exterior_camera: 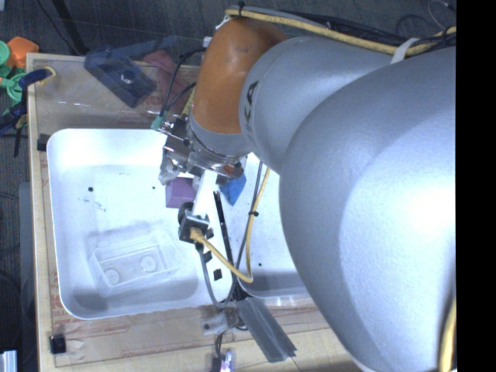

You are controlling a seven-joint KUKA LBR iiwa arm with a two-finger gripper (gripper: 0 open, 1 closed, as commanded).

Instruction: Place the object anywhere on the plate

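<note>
A see-through plastic plate [105,248] lies in the near part of the left white bin [66,161]. My gripper [180,178] hangs over the right side of that bin, under the orange wrist band. A small purple object [177,195] shows right at the gripper's lower end, up and to the right of the plate; whether it is gripped is hidden. A blue piece [233,187] shows just to its right, by the divide between the bins.
The grey arm covers most of the right bin [271,285]. A yellow cable and a black connector [192,229] dangle below the wrist. Dark blue clutter [120,74] lies on the bench behind the bins, green and orange toys [12,72] at far left.
</note>
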